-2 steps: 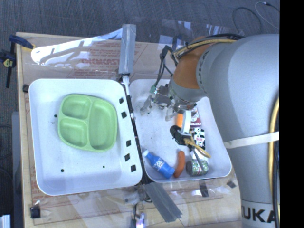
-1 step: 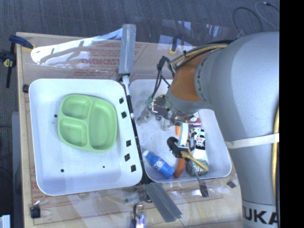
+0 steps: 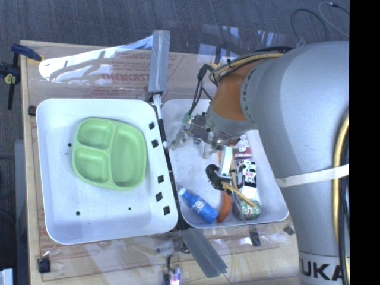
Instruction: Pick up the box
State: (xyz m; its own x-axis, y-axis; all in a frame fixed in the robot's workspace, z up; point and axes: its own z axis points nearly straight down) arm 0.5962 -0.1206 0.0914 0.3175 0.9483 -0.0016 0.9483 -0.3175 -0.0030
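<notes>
Over in the left bin (image 3: 53, 218) a green divided plate (image 3: 110, 152) lies flat, parked well clear of the action. Moving right, the gripper (image 3: 196, 129) hangs low in the right bin (image 3: 178, 159), near its upper left, apparently searching; whether it's open or closed I can't tell. Further right, the box (image 3: 246, 174) lies flat among clutter, beside a blue bottle (image 3: 198, 205), long axis running top to bottom of the view.

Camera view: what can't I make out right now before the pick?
- Pincer: fingers too small and blurred to tell open from shut.
- Box: top end hidden under the arm.
- Right bin: far right corner covered by the arm.
- Clutter beside the blue bottle: tangled, items hard to separate.
</notes>
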